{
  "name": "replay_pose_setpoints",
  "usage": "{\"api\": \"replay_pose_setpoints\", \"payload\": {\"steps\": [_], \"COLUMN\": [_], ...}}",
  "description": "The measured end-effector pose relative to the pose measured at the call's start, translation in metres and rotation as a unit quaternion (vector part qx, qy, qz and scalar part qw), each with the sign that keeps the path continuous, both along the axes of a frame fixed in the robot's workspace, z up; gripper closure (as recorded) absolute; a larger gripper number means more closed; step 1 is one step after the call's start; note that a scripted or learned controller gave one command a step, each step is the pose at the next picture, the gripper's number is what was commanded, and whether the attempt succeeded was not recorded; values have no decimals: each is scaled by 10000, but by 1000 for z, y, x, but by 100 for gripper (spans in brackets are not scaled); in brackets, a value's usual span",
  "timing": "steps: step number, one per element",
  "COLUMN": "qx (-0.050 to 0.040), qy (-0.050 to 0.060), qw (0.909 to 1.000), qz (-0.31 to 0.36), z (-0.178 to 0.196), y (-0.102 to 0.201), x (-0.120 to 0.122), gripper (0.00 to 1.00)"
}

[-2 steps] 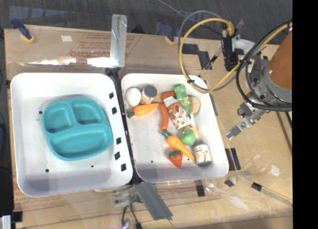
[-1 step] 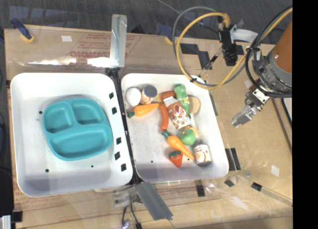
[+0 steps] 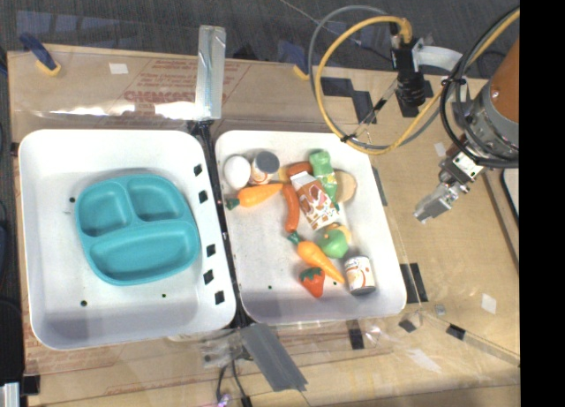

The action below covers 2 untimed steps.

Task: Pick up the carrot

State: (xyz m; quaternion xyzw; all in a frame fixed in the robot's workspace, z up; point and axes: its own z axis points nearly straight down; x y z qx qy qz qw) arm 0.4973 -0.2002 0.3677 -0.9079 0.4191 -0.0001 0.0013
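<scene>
Two orange carrots lie in the right bin. One carrot rests near the bin's upper left, its green end pointing at the divider. The other carrot lies lower in the middle, between a green round fruit and a red strawberry. My gripper hangs outside the bin, over the bench to its right, well apart from both carrots and holding nothing I can see.
The right bin also holds a white egg, a small can, a green bottle, a printed carton, a red-orange chili and a tin. A teal divided plate sits in the left bin. Yellow cable loops lie behind.
</scene>
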Motion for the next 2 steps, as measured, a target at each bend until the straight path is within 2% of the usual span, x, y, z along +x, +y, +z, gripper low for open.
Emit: {"api": "replay_pose_setpoints", "payload": {"steps": [1, 2], "qx": [-1, 4], "qy": [1, -34], "qw": [9975, 9973], "qz": [701, 733], "z": [-1, 10], "y": [-1, 1], "x": [-14, -12], "gripper": [100, 100]}}
